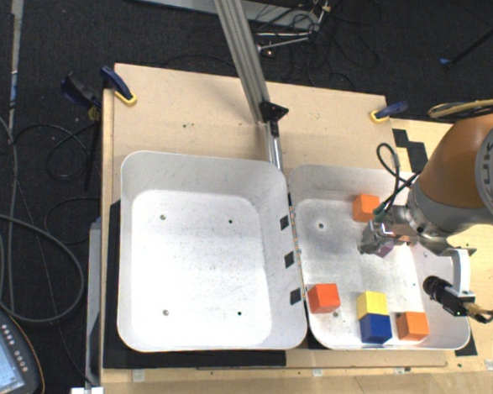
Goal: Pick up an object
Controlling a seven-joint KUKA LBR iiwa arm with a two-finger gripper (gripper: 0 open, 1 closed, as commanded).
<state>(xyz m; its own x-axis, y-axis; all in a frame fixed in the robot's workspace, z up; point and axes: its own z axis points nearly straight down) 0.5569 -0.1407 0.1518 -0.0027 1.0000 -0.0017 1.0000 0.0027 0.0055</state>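
On the wooden counter (336, 122), the left bin (196, 252) sits at nine o'clock, its floor speckled with dark specks. Just beside it, the right bin (338, 333) holds the blocks. An orange cube (324, 298) lies at its seven o'clock corner. At six o'clock a yellow block (372, 304) touches a blue block (375, 328), with another orange block (413, 326) just beside them toward five o'clock. A further orange block (364, 207) rests at twelve o'clock. The jaws (378, 241) hover just below that block, near the bin's centre; whether they are spread or pressed together cannot be told. No legible writing appears anywhere.
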